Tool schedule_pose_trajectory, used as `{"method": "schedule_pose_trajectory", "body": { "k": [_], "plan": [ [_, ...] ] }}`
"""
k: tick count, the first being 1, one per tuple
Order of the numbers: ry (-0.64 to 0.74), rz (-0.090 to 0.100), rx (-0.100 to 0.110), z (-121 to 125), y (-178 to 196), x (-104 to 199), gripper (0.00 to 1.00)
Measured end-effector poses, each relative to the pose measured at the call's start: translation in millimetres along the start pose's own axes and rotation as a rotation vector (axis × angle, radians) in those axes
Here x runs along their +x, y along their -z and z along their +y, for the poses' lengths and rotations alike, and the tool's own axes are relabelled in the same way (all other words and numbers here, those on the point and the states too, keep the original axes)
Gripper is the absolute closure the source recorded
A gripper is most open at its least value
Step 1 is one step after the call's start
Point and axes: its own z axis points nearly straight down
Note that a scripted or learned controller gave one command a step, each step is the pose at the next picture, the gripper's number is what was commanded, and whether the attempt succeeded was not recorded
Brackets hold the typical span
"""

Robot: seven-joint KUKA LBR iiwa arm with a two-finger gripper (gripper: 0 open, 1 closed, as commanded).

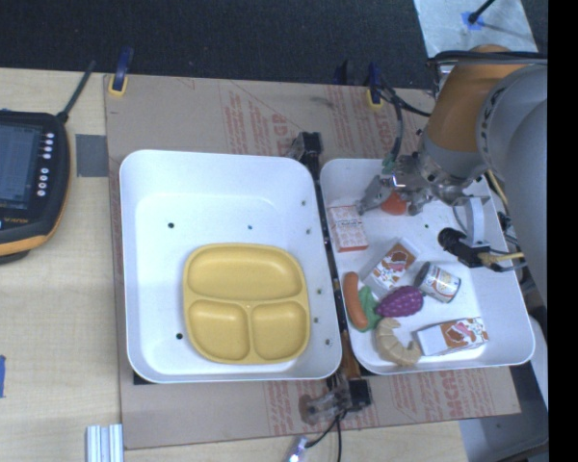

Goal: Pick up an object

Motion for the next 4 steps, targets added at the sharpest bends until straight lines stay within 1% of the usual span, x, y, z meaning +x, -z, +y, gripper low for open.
{"method": "schedule_pose_trajectory", "body": {
  "k": [1,2,3,4],
  "plan": [
    [-0.002,-0.002,-0.005,0.5,0.5,-25.1,0.00],
    [0.000,-0.001,-0.003,0.3,0.2,-9.4,0.00],
    [0.000,-0.002,-0.002,-102.1,-1.1,-15.5,0.00],
    [0.001,-0.002,-0.002,-106.8,-0.9,-29.2,0.00]
  ]
}}
